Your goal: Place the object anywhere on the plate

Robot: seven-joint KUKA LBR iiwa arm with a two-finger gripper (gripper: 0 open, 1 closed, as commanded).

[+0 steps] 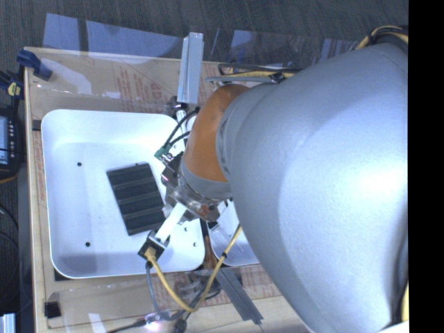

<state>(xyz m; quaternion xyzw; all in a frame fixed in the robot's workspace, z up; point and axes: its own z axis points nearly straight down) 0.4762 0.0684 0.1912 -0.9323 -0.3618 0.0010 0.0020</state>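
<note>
**Arm crowds the seam between the bins, dark slab lies apart in the left bin**

The big grey arm with its orange band (208, 134) fills the right half of the camera view and reaches down over the inner edge of the left shallow white plastic bin (59, 186). Its wrist ends in a gripper (182, 210) near the bin's right wall, just beside the lower right corner. Whether the fingers are spread or closed cannot be told from this angle, nor whether anything is between them; the wrist body hides them. A white bracket with a yellow cable (161, 269) trails from the wrist over the bin's near rim toward the front edge of the desk (125, 82).

The dark ribbed rectangular slab (137, 198) lies flat on the bin floor, tilted a little, near the middle. Its right edge is just beside the wrist hardware, but contact cannot be confirmed. To its left and above it the white floor is open right up to the bin's left and far walls.

A curved sliver of the right white bin (232, 252) shows under the arm, near the seam; the rest is covered by the arm.
</note>
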